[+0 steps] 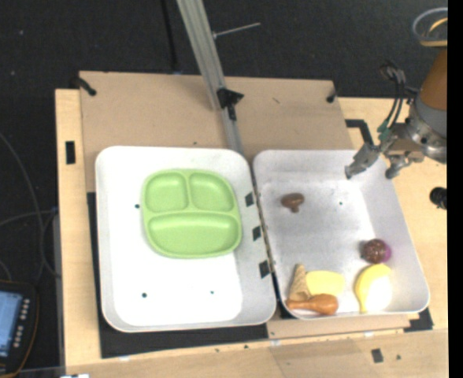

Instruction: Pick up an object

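Note:
My gripper hangs over the far right edge of the right bin, fingers spread apart with nothing between them. In that bin a small brown mushroom-shaped piece lies near the far left. A dark purple round fruit sits at the right side. Just in front of it lies a yellow banana-like piece. Along the near edge are a pale yellow block, a tan cone and an orange carrot-like piece, close together.
The left bin holds a green divided plate. A slanted metal pole rises from between the bins at the back. A tablet lies off the bench at the lower left.

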